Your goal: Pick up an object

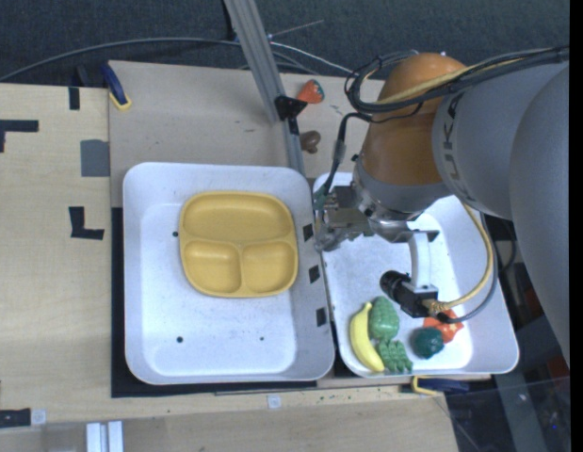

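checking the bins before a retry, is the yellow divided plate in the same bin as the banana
No, the yellow divided plate lies in the left bin, while the banana lies in the right bin.

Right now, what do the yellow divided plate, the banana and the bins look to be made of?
The yellow divided plate looks like molded plastic, matte: uniform color, soft rounded compartment ridges. The banana is probably a plastic toy; its yellow is flat and even, though it is small in view. The left bin and right bin look like thin, smooth white plastic with rounded rims and dark specks.
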Available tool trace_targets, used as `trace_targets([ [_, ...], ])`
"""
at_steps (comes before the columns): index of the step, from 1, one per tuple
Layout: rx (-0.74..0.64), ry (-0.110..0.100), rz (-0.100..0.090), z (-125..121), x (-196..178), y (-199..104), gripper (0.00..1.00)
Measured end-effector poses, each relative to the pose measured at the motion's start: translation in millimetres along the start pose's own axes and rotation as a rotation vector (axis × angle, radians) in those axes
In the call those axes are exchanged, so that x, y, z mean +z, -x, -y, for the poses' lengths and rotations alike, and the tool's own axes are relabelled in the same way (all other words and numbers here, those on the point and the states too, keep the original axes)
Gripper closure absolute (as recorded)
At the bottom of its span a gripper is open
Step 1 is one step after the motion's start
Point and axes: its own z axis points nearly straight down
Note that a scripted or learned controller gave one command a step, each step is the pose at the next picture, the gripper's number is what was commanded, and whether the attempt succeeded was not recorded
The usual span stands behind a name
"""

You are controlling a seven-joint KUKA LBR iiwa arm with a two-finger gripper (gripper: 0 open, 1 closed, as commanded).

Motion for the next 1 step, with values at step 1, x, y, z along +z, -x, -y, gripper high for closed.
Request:
trace_targets([
  [1, -0.001, 0.001, 0.0, -6.8, -0.2, -63.2, 1.0],
])
